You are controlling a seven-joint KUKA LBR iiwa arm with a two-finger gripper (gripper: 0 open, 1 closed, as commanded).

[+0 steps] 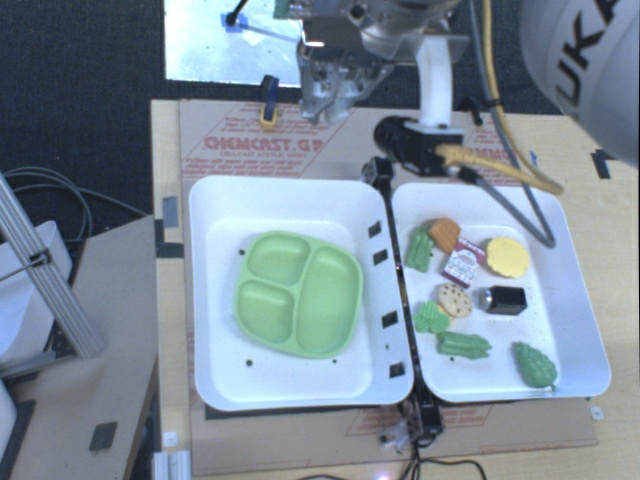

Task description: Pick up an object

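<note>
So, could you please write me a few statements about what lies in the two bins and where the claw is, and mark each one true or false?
1. The green divided plate lies in the left bin. True.
2. The right bin holds just one item. False: it holds several, among them a yellow round piece, a black block and a cookie.
3. The claw hangs above the bench beyond the bins' far edge. True.
4. The cookie lies on the green plate. False: it lies in the right bin.
5. The black block is the item nearest the divider between the bins. False: green pieces and the cookie lie closer to it.
</note>
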